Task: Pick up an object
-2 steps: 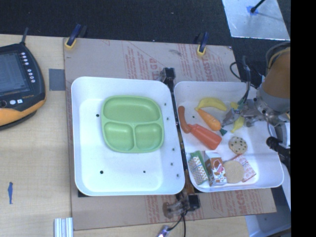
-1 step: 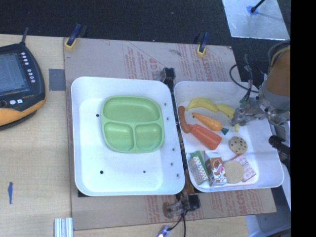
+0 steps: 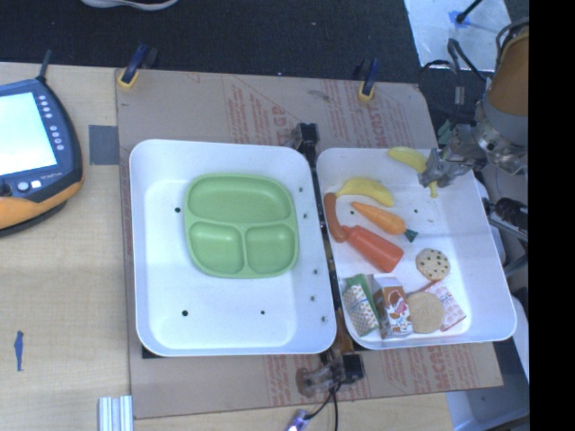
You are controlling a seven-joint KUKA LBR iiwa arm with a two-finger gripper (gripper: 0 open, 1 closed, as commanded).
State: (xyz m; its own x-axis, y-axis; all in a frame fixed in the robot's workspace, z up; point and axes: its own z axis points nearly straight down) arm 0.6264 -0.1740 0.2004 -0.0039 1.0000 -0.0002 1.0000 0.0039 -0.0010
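The right bin holds several toy foods: two yellow bananas, an orange carrot, a red bottle, a brown sausage, a cookie, a round cracker and small packets. My gripper hangs over the bin's far right corner, just right of the upper banana. A small yellow piece shows at its tips.
The left bin holds a green divided plate. An orange-edged tablet lies on the bench at the far left. Blue clamps pin the cardboard sheet at the back edge.
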